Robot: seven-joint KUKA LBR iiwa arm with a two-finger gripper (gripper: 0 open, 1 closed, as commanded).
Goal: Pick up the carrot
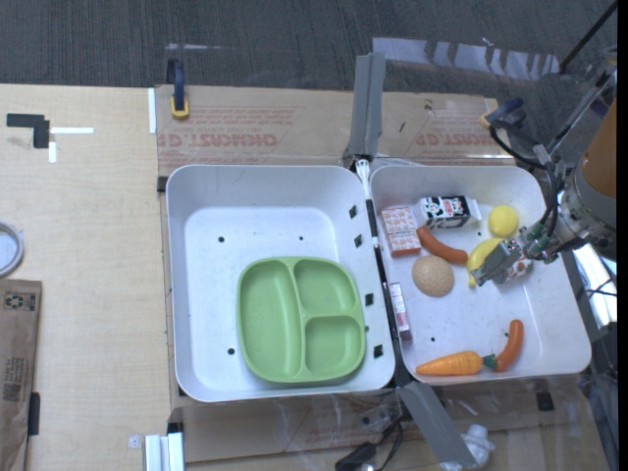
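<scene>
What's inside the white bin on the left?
A green divided plate with three compartments sits in the left bin. The compartments look bare. The bin floor beneath the plate is covered, so I can't see it.

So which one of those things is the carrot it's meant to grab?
Look in the right-hand white bin, along its near edge. The carrot lies there on its side, bright orange with a small green tip, touching a curved red sausage. It is the one tapered orange piece with green on it.

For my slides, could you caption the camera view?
Gripper hovers beside the lemon; carrot lies untouched.
</scene>
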